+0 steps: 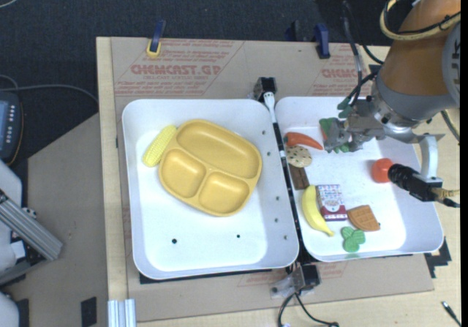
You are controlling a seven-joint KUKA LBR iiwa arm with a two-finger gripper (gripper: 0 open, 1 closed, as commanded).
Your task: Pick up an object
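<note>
My gripper [338, 137] hangs low over the back part of the right bin [417, 241], just right of an orange carrot-like piece [304, 140]. A round cookie [297, 157] and a dark brown bar [296, 177] lie by the bin's left wall. Nearer the front are a yellow banana [315, 211], a small red-and-white packet [331, 201], a brown toast slice [363, 218] and a green piece [352, 239]. A red-orange ball [382, 170] sits to the right, below the arm. I see nothing held in the gripper.
The left bin [146, 245] holds a yellow divided plate [210, 167] with a corn cob [159, 145] beside it. A black part on the arm [413, 181] juts over the right bin. Blue and yellow clamps stand at the bench's back edge.
</note>
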